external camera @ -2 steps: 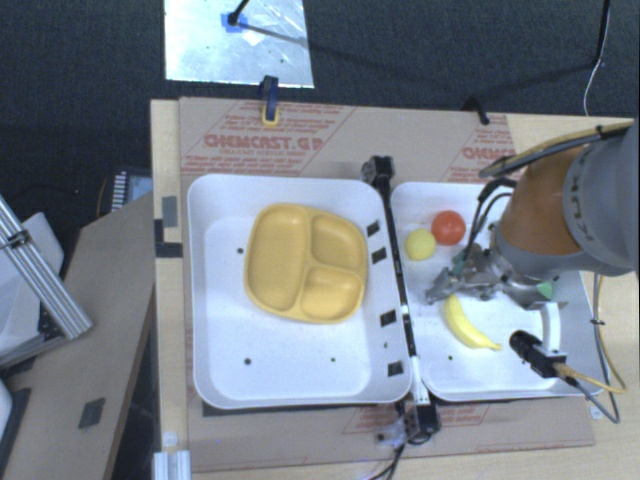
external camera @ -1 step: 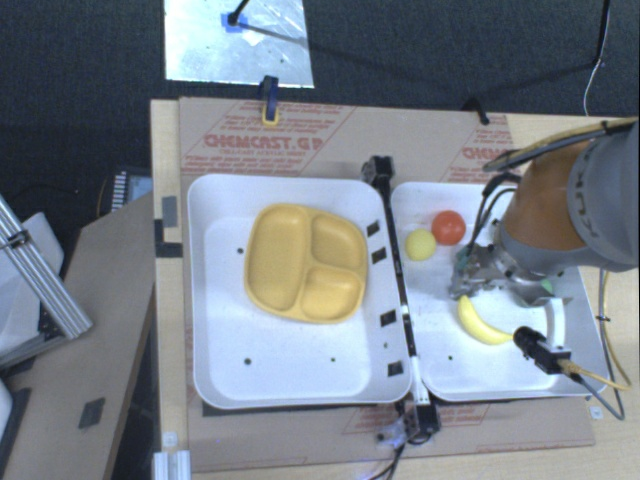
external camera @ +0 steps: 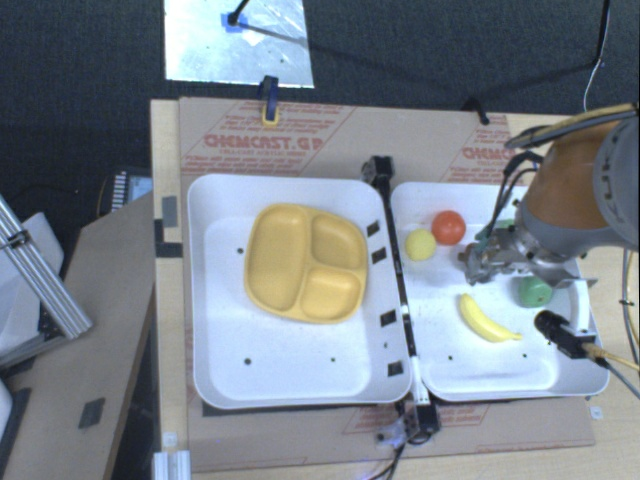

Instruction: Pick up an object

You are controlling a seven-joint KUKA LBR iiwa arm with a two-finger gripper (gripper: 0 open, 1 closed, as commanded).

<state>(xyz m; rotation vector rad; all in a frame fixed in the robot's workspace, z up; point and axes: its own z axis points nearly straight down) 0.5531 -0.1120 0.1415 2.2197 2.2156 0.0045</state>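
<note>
In the right bin [external camera: 440, 373] lie a red round fruit [external camera: 448, 226], a small yellow round fruit [external camera: 420, 245], a yellow banana [external camera: 486, 320] and a green round fruit [external camera: 533, 290]. My gripper [external camera: 479, 264] hangs over the middle of this bin, just right of the yellow fruit, above the banana and left of the green fruit. Nothing shows between its fingers. The arm hides part of the bin's right side.
The left bin [external camera: 220, 368] holds a yellow divided plate [external camera: 303, 261]. A black divider [external camera: 393, 268] runs between the two bins. Cardboard lies under both bins, with a yellow clamp [external camera: 270, 103] at its far edge.
</note>
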